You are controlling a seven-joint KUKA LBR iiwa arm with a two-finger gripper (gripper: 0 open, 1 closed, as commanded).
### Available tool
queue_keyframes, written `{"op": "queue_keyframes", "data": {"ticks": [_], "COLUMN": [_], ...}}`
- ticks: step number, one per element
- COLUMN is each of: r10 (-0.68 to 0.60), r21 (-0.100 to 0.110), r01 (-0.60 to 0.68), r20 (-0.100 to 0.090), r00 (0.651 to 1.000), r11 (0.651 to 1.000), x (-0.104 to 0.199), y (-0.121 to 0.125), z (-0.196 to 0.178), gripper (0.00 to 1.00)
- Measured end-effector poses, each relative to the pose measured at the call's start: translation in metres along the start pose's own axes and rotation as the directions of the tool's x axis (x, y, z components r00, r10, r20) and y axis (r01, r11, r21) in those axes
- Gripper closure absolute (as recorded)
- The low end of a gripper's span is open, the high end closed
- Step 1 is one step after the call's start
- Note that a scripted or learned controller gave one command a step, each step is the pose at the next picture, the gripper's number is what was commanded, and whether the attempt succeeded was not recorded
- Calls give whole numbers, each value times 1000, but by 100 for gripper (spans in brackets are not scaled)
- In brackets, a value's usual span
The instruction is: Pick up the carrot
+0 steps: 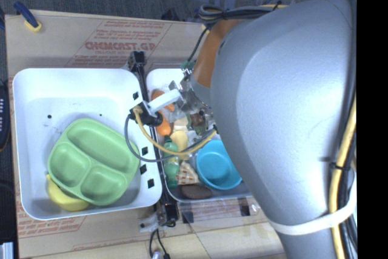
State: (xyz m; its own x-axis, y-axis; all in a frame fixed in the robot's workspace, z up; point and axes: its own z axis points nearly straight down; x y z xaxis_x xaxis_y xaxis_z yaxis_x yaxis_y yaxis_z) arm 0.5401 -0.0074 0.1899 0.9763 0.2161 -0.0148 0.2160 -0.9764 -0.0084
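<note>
While reaching in from the right, big smooth grey arm [285, 112] hangs over the right bin [159, 79], gripper [182, 103] down among the clutter, can't tell the finger state. Orange carrot [162, 126], glossy and stubby, sits just left of it by the bin's left wall. Beside: round blue bowl [217, 168], and over in the left bin [30, 130], a matte green divided tray [92, 159].
</note>
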Motion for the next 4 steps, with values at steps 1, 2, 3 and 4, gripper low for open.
{"op": "queue_keyframes", "data": {"ticks": [1,2,3,4], "r10": [0,0,0,0], "r21": [0,0,0,0], "r01": [0,0,0,0], "r20": [0,0,0,0], "r00": [1000,1000,1000,1000], "r11": [1000,1000,1000,1000], "x": [0,0,0,0], "y": [0,0,0,0], "z": [0,0,0,0], "gripper": [0,0,0,0]}}
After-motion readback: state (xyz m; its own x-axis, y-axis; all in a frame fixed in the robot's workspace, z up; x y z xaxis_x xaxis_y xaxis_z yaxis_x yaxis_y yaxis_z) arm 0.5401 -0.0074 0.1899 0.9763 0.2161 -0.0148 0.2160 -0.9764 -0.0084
